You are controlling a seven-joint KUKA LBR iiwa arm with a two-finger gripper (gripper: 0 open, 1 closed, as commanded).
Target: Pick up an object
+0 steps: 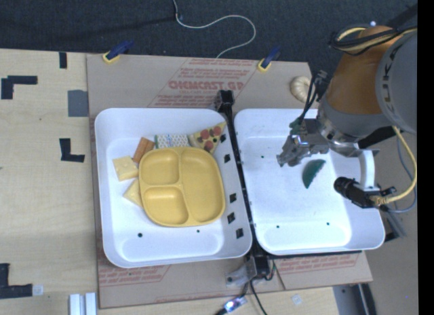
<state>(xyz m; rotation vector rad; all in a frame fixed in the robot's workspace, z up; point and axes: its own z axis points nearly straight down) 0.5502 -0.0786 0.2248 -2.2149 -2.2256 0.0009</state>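
Observation:
A small dark green object lies on the floor of the right bin, near its right side. My gripper hangs over that bin just left of the green object, close to it; the view does not tell me if they touch. The left bin holds a yellow divided plate with several small food-like pieces tucked around its upper and left edges, among them a tan cracker and a patterned strip.
The grey arm with its orange band comes in from the upper right and covers the right bin's far right corner. A black divider separates the bins. A black-and-yellow cable fitting sits over the right bin's right rim.

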